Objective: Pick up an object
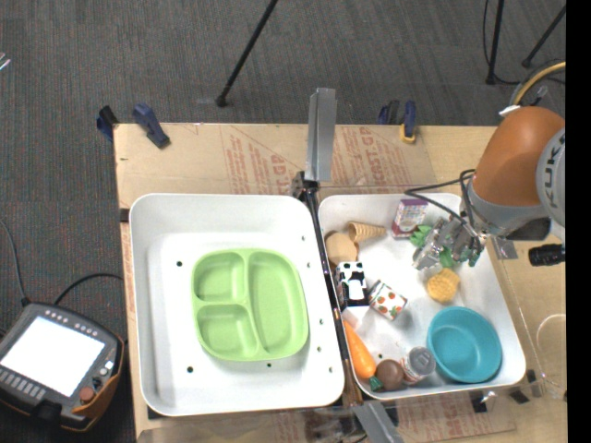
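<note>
The gripper (450, 250) is seen low over the right bin (506, 307), near its far right corner; whether its fingers are apart or together cannot be told, and nothing is seen held between them. A green object (424, 238) is seen just left of the gripper, touching or nearly so; its shape and axis cannot be made out. A round yellow waffle-like piece (442, 286) lies just below the gripper; no long axis is shown by it. The bin's right rim is found close to the right of the gripper, the far rim close above; bare white floor is seen to the left and below-left. A purple-and-white carton (408, 216) is placed up and to the left; an ice-cream cone (366, 232) lies farther left, its long axis running across, tip to the right. A blue bowl (464, 343) sits well below; an orange carrot (359, 353) lies far below-left, slanted along the near-left wall. The left bin (148, 247) holds a green divided plate (249, 305), well apart.
</note>
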Controlling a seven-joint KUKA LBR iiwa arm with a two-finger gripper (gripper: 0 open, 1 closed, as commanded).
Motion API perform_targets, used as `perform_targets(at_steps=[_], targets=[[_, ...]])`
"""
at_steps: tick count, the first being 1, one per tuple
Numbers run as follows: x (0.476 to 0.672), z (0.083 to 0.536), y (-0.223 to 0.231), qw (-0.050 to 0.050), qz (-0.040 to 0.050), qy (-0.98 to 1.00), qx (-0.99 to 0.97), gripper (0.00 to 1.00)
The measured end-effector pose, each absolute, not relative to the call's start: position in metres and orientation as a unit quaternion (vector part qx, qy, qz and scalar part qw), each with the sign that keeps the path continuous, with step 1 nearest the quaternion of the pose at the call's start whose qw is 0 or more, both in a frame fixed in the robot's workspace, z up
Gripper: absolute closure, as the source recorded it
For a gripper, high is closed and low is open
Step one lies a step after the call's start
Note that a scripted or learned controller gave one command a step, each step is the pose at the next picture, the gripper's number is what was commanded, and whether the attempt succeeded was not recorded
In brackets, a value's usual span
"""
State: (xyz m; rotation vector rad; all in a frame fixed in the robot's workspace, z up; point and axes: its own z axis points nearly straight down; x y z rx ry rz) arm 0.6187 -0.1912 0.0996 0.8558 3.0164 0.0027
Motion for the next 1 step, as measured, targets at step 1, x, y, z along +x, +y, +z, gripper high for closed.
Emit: perform_targets(at_steps=[1], targets=[[0.6338,0.0881,-0.2030,0.000,0.0003,0.913,0.407,1.00]])
